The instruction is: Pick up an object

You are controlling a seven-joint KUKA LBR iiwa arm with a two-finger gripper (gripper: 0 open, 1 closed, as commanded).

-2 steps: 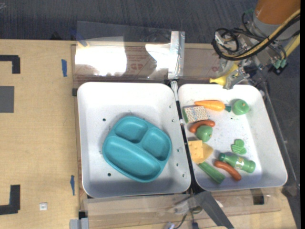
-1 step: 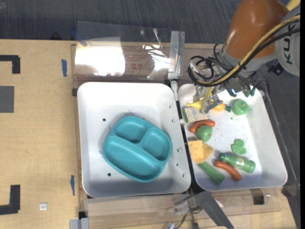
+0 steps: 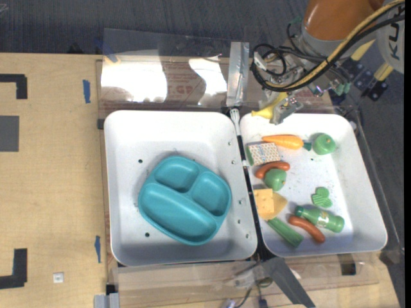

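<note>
a teal divided plate (image 3: 185,199) lies in the left white bin (image 3: 122,140) on the wooden bench (image 3: 45,172).

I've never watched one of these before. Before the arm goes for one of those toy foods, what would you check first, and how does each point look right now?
1. Gripper is over the right white bin: ok, at its far edge.
2. Nothing already held: cannot tell; a small yellow piece sits right by it.
3. Fingers open enough: cannot tell.
4. A free-standing target: ok, the round green toy apple has space around it.
5. Crowded items: not ok, the yellow cheese wedge and green cucumber-like stick lie close together.
6. Teal divided plate out of the way: ok, in the left bin.
</note>
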